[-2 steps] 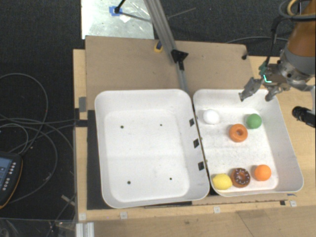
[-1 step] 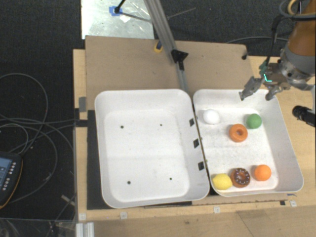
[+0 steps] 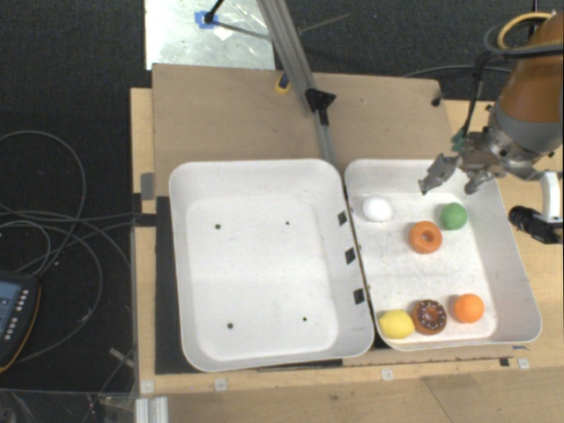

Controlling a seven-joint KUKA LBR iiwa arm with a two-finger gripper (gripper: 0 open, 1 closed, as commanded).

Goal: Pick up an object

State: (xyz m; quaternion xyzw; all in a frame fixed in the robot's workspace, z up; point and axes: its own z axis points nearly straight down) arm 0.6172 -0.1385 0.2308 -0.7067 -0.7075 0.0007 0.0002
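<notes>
- the gripper [image 3: 458,177] is seen with its two fingers [image 3: 434,175] spread apart, nothing being pinched between them.
- it is held over the far part of the right bin [image 3: 522,276], near that bin's back edge.
- a green ball [image 3: 453,216] is found just below the gripper in the view, apart from the fingers.
- an orange ring [image 3: 426,237] is placed just beside the green ball, toward the middle of the bin.
- a white ball [image 3: 377,209] is seen near the bin's left wall, level with the green ball.
- along the near edge three things are lined up: a lemon [image 3: 397,324], a brown donut [image 3: 430,316] touching it, and an orange ball [image 3: 468,307] just beside the donut.
- the grey arm [image 3: 529,130] with its orange band is brought in from the right, above the gripper.
- the left bin [image 3: 189,236] is set beside the right one, the two being joined along the middle.
- both bins are borne on a bench [image 3: 238,104].
</notes>
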